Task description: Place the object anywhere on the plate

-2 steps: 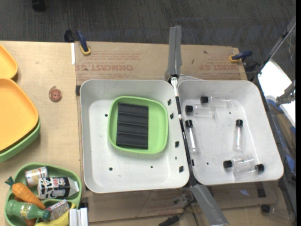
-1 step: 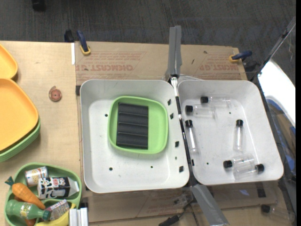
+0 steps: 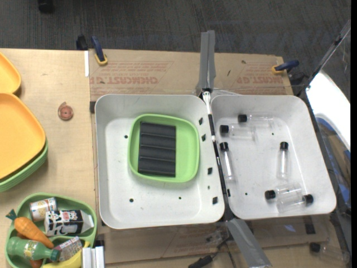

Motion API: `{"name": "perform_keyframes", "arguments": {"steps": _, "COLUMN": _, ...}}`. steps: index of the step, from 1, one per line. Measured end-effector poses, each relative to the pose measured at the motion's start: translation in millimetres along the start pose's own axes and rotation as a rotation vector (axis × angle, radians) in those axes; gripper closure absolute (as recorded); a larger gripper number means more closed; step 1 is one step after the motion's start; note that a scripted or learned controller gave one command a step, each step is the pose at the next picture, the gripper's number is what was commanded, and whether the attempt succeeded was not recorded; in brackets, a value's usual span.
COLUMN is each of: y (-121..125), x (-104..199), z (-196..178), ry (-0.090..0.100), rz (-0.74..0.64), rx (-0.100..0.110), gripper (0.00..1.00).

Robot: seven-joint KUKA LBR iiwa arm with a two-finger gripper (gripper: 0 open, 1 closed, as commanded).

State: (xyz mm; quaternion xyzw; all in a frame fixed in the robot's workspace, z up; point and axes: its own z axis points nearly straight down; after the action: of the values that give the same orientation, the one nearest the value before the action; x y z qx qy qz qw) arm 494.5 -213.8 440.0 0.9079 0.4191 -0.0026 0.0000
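The pale wooden desk (image 3: 67,88) carries a sheet of brown cardboard (image 3: 167,71) under the two white bins. Red print runs along the cardboard's far edge, upside down from this view. It appears to read CHEMCAST, once behind each bin.

The left bin (image 3: 111,194) holds the green plate (image 3: 191,149), a rounded square lying flat near the bin's middle. The right bin (image 3: 312,149) touches the left one along a grey divider rail. Two orange plates (image 3: 19,133) lie stacked at the desk's left edge over a green one, and a third orange one lies farther back.

At the near left corner stands a green bowl (image 3: 89,216) of toy food: a carrot, a green bottle, a small can and a carton with a black-and-white label whose lettering is too small to read.

The block (image 3: 157,148), dark grey with four lengthwise ribs, lies flat on the plate and fills most of its middle, wholly inside the rim. Whether the pincer is released or clenched cannot be told, nor how it stands to the block.

Several clear vials (image 3: 283,163) with black caps lie scattered on their sides in the right bin, two close together at its near right corner. Two clamps (image 3: 99,53) grip the cardboard's far edge, one near each end. A small reddish disc (image 3: 66,111) lies on the bare wood left of the bins.
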Motion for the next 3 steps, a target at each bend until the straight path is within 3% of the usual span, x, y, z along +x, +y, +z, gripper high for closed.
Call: {"name": "perform_keyframes", "arguments": {"steps": 3, "y": -11, "x": -13, "z": 0, "ry": -0.001, "rz": 0.291, "rx": 0.003, "gripper": 0.0}}
